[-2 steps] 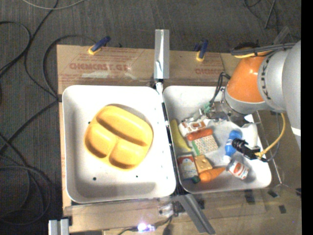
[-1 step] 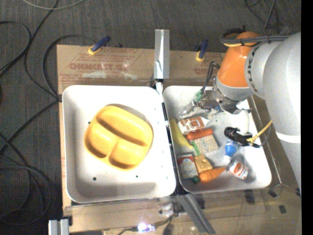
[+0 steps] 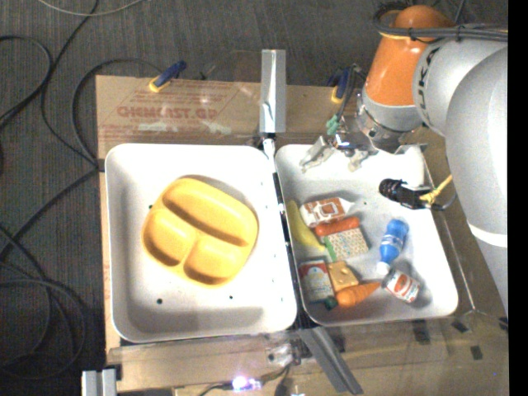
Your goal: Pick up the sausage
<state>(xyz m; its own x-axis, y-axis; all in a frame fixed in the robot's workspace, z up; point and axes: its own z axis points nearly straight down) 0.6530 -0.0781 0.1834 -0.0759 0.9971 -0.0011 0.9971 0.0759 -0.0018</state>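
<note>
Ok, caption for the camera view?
End effector at far end of right bin; sausage lies among other food; yellow plate in left bin.

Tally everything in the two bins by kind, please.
Yellow plate: 1
Banana: 1
Sausage: 1
Carrot: 1
Blue bottle: 1
Can: 1
Small boxes or packs: 4
Total: 10

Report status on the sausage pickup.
Gripper above right bin's far edge, jaws open, empty. Sausage mid-bin, untouched. Carton and patterned box crowd both sides.
</note>
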